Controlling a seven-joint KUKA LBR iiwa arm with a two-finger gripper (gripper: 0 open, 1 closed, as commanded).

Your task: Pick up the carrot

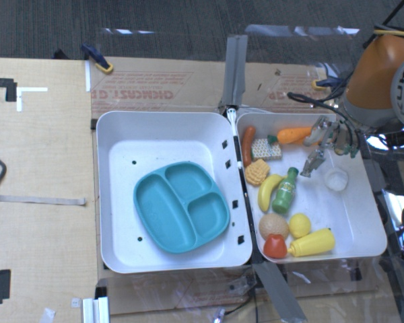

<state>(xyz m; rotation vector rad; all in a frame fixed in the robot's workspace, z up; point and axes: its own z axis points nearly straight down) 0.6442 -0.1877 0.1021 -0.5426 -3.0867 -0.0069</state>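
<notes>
Claw (321, 143) low over right bin (363, 231), just right of carrot (294, 135); finger spread cannot tell. Carrot lies at bin's far side, one only, not gripped. Right bin also: one green bottle (285, 190), one banana (267, 191), one tomato (275, 246), one yellow bottle (312, 242). Left bin (114, 180): one teal divided plate (181, 206). Cardboard lettering on desk (34, 160) unreadable.

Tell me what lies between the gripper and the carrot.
Nothing in the camera view: the gripper sits right beside the carrot's thick end, with bare white bin floor around them.
</notes>
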